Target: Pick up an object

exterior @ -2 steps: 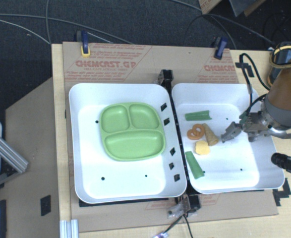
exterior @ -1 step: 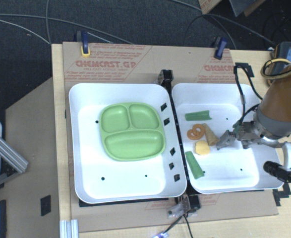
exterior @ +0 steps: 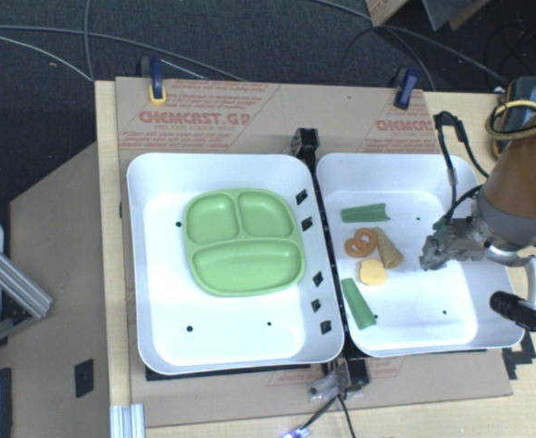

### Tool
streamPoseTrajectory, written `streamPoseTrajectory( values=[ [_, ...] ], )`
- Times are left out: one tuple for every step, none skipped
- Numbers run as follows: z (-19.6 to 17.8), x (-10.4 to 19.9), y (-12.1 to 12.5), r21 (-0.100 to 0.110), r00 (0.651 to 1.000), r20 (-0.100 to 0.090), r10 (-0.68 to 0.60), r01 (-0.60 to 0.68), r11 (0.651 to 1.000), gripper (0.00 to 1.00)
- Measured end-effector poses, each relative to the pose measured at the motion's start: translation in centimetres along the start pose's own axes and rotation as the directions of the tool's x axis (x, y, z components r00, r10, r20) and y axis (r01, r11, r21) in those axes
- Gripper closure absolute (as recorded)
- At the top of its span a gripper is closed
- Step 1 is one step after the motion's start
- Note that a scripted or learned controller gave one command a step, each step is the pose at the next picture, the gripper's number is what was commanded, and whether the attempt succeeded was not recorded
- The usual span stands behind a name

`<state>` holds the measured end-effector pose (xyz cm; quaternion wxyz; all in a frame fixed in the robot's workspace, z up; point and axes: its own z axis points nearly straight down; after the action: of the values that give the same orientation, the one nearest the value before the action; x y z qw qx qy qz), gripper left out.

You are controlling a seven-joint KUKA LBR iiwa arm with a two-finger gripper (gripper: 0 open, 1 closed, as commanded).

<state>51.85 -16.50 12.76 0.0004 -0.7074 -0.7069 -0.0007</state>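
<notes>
Camera view, looking down at a slant: your arm reaches in from the right and the pincer [exterior: 432, 252] hangs low over the right bin [exterior: 414, 331], above bare white floor. You cannot tell from here whether it is released or clenched; the tip is a dark blur against the bin. Nothing is visibly between its parts, so count nothing as held.

The candidates for pick-up sit in a loose cluster to the pincer's left, inside the same bin. Nearest are the tan wedge [exterior: 389, 250] and the yellow disc [exterior: 373, 273], just beside each other. The orange pretzel [exterior: 362, 242] touches the wedge on its far side. A green strip [exterior: 364, 213] lies up and left of the pincer, and a green stick [exterior: 358, 302] down and left, near the bin's dividing wall.

Further left, well apart, the left bin [exterior: 158, 336] carries a green divided plate [exterior: 245, 242], likely just clutter for this task.

Judgement: the pincer is parked short of the cluster, probably lining up. The crowded wedge and pretzel may shift together; the lone green strip looks the cleaner grab.
</notes>
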Motion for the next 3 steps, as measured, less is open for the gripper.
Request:
streamPoseTrajectory(
  values=[
    [-4.6,-0.4,0.8,-0.006,1.000,0.003,-0.002,0.002,1.000,1.00],
    [-11.0,0.0,0.7,-0.008,1.000,0.004,-0.002,0.002,1.000,1.00],
    [-15.6,0.0,0.8,-0.006,1.000,0.003,-0.002,0.002,1.000,1.00]
  ],
)
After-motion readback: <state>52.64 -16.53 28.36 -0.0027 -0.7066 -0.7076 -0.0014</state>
